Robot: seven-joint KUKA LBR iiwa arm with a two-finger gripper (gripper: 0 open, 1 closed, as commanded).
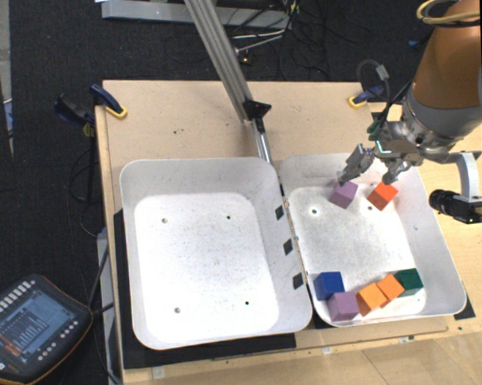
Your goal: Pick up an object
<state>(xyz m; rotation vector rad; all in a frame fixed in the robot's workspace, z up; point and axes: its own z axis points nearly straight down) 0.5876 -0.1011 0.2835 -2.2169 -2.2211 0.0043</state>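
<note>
My gripper (374,172) hangs over the far part of the right bin (433,219), its two fingers spread wide, open, with nothing between them. Just below the left fingertip lies a purple block (344,193), tilted on the bin floor. An orange block (382,195) sits just below the right fingertip. Both blocks lie apart from each other, and whether a fingertip touches either one is unclear.
Near the right bin's front wall lie a blue block (329,284), a second purple block (344,305), an orange block (372,295) and a green block (407,282), packed close. The left bin (139,232) stands beside it. A metal pole (223,57) slants over the bench's far side.
</note>
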